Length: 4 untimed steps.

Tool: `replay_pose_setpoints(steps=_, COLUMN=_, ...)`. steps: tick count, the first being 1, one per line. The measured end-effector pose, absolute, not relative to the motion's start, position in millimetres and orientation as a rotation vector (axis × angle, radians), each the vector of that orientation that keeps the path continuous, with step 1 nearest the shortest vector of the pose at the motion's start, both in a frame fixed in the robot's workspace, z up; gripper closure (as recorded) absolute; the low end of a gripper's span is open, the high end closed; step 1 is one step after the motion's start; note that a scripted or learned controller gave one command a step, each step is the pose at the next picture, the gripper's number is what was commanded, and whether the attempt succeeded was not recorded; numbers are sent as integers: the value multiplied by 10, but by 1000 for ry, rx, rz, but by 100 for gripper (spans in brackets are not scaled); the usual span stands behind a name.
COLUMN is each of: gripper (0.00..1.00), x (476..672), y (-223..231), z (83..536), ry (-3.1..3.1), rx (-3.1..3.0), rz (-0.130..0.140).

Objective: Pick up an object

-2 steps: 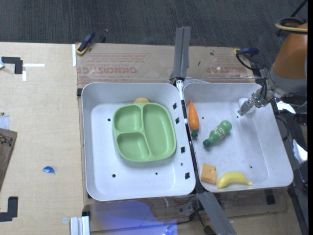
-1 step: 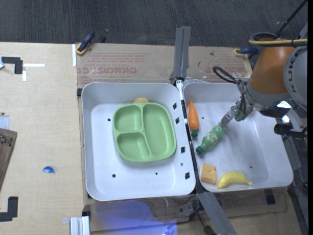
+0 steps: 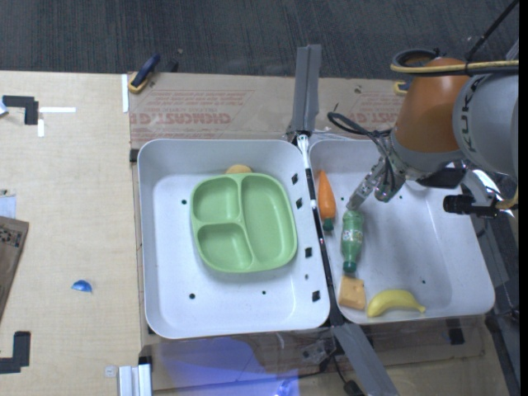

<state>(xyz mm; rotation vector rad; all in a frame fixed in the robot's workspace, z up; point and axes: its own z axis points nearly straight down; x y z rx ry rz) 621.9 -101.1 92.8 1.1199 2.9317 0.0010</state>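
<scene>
In the right bin (image 3: 450, 246) lie an orange carrot (image 3: 327, 195), a green bottle (image 3: 352, 238), a small orange block (image 3: 352, 292) and a yellow banana (image 3: 394, 303). My gripper (image 3: 373, 193) hangs over the upper middle of that bin, just above and to the right of the bottle's top end. Its fingers (image 3: 360, 196) stand apart with nothing between them, so it is open. The carrot rests against the bin's left wall, to the left of the gripper.
The left bin (image 3: 165, 246) holds a green divided plate (image 3: 244, 221) with a small yellow-orange thing (image 3: 239, 170) half hidden behind it. A grey post (image 3: 306, 89) rises between the bins at the back. The arm's orange band (image 3: 429, 110) looms over the right bin's far corner.
</scene>
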Motion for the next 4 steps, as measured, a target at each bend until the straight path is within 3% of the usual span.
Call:
replay_pose_setpoints(steps=1, gripper=100, x=6253, y=-623, z=1919, ry=2676, rx=1641, rz=0)
replay_pose_setpoints(steps=2, gripper=100, x=6589, y=-176, z=1912, ry=2355, rx=2077, rz=-3)
replay_pose_setpoints(steps=3, gripper=100, x=6322, y=-297, z=2200, ry=2638, rx=1705, rz=-3)
replay_pose_setpoints(steps=4, gripper=100, x=5677, y=-177, z=1905, ry=2462, rx=1955, rz=-4)
